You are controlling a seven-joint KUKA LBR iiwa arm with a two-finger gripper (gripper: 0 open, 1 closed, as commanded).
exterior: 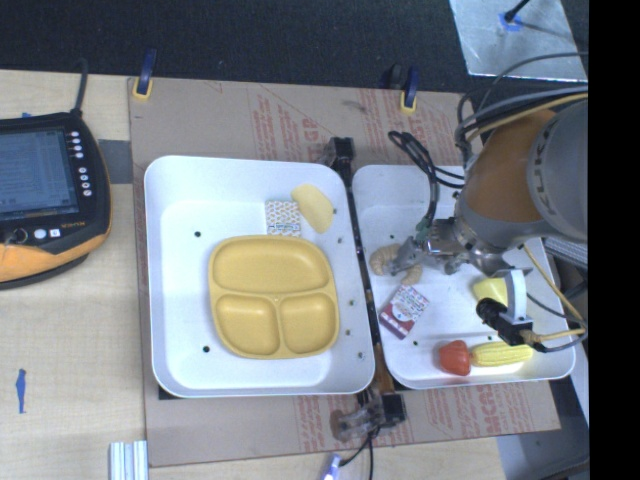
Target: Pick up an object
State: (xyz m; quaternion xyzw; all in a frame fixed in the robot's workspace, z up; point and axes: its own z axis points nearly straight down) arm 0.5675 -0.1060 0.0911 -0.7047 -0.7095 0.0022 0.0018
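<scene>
In the right bin (385,190), my gripper (412,256) hangs low near the bin's left wall. It is right beside a small tan lump (383,261), touching or nearly touching it. A red-and-white packet (405,309) lies just below the gripper. A red tomato-like piece (453,358) and a yellow corn cob (501,355) rest at the bin's front. A yellow piece (490,290) sits partly hidden under the arm's cabling.
The left bin (168,268) holds a yellow divided plate (273,295), a small checked packet (283,218) and a pale yellow wedge (314,207). A tablet controller (45,193) lies on the bench at far left. Cables loop over the right bin's back.
</scene>
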